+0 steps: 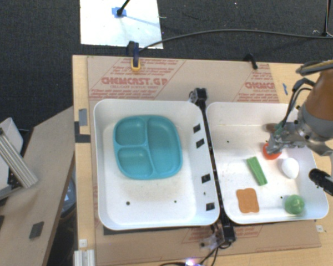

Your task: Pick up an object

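- The left shallow white plastic bin [108, 204] fills the middle-left of the frame; a teal three-compartment plate [147, 147] lies flat in its upper half.
- The right shallow white plastic bin [238, 123] sits just beside it, sharing a clipped centre edge, and bears the small items.
- The grey arm with an orange band [327, 101] enters from the right edge, over the right bin's upper right.
- The two-finger gripper [273, 147] is down at a small red-orange round object [272, 154], which peeks out beneath it; whether the fingers are spread or closed, or have hold of it, cannot be told.
- A green rectangular bar [256, 170] lies in mid-bin, its long axis running from upper left to lower right.
- An orange-brown flat rounded slab [247, 200] lies near the bin's lower edge, its long axis roughly up-down in the frame.
- A white egg-shaped object [289, 167] lies right of the bar.
- A green round object [293, 204] sits in the lower right corner.
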{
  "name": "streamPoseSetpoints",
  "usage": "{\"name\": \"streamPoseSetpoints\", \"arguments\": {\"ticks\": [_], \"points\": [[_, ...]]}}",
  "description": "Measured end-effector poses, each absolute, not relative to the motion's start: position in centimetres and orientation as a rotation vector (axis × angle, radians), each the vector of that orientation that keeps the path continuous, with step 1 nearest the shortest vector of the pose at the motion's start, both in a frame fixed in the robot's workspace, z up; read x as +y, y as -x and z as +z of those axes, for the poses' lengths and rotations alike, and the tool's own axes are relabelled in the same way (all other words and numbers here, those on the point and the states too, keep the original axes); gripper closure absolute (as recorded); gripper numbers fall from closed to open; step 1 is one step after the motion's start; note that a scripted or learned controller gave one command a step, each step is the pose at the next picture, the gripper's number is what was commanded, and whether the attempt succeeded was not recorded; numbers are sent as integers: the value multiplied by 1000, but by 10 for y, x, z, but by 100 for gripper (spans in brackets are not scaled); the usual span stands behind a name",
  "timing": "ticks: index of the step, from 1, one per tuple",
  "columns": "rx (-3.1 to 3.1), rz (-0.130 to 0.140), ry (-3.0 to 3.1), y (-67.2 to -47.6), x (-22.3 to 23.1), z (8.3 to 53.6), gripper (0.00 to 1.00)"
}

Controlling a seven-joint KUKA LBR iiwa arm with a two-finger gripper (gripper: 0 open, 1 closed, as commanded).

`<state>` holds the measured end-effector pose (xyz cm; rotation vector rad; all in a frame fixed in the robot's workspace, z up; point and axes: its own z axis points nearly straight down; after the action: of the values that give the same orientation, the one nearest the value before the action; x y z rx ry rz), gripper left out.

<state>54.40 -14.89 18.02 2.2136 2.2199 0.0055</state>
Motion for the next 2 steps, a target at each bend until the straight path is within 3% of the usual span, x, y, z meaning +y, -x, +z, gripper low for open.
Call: {"name": "streamPoseSetpoints", "arguments": {"ticks": [1, 2], "points": [[2221, 7, -2211, -548, -149, 245, 100], [2224, 3, -2215, -549, -149, 244, 100]]}}
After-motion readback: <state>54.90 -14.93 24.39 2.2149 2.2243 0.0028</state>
